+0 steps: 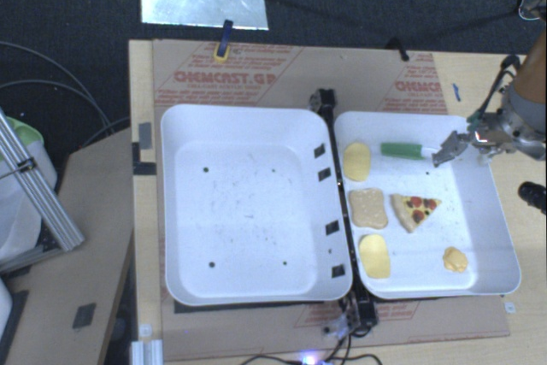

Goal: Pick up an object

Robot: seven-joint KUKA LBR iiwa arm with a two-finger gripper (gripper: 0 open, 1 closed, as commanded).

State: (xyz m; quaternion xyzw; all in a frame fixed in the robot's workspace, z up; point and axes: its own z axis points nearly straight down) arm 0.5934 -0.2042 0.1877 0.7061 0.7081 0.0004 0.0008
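The hand (pixel 446 152) hangs over the right shallow white plastic bin (pixel 491 192), just beside the green cylindrical stick (pixel 402 150); its grip state cannot be told. Risk: the round stick rolls away, or 1 neighbouring yellow oval piece (pixel 357 161) obstructs closure.

Left bin (pixel 248 209): floor open throughout, access unobstructed from above. Right bin (pixel 487 209): six items scattered. Green stick (pixel 402 150) lies near the far wall, the claw (pixel 450 150) just beside its end. Two yellow discs (pixel 357 161) (pixel 374 256) and a bread slice (pixel 368 208) crowd the dividing wall. Pizza slice (pixel 415 210) sits centrally. Small yellow lump (pixel 455 259) stands apart, with room around it.
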